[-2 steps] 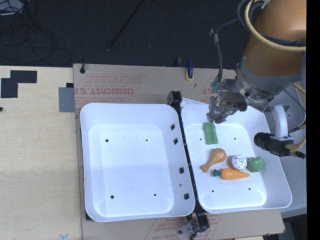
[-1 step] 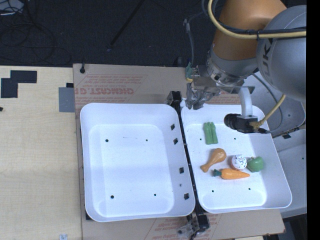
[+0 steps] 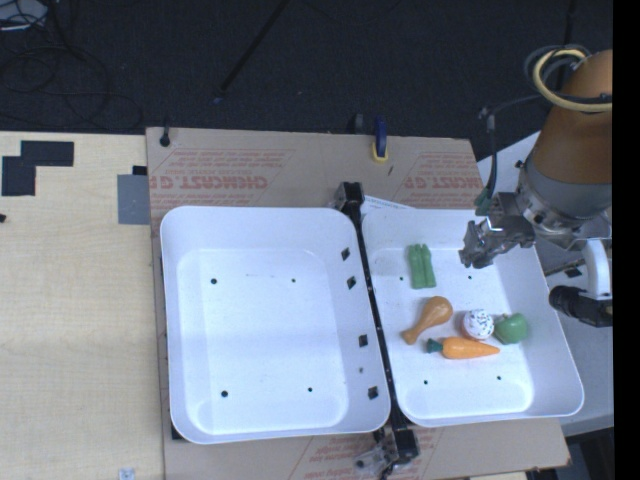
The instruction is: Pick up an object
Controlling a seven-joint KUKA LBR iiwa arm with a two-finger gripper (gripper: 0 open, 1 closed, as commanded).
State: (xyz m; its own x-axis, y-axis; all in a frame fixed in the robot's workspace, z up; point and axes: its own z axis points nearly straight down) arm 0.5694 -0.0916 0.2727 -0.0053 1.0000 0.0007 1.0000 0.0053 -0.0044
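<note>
Red print on the flat brown cardboard sheet (image 3: 300, 168) under the bins — upside down from this camera, reads roughly "CHEMCZT GP", once at upper left, again at upper right. More red print along its bottom edge — too small to read.

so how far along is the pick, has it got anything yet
Nothing looks picked yet: the green block, drumstick, speckled ball, green pepper and carrot all lie in the right bin. The hand sits over that bin's upper right, apart from them. Reaching a toy, gripping and lifting are all left.
</note>
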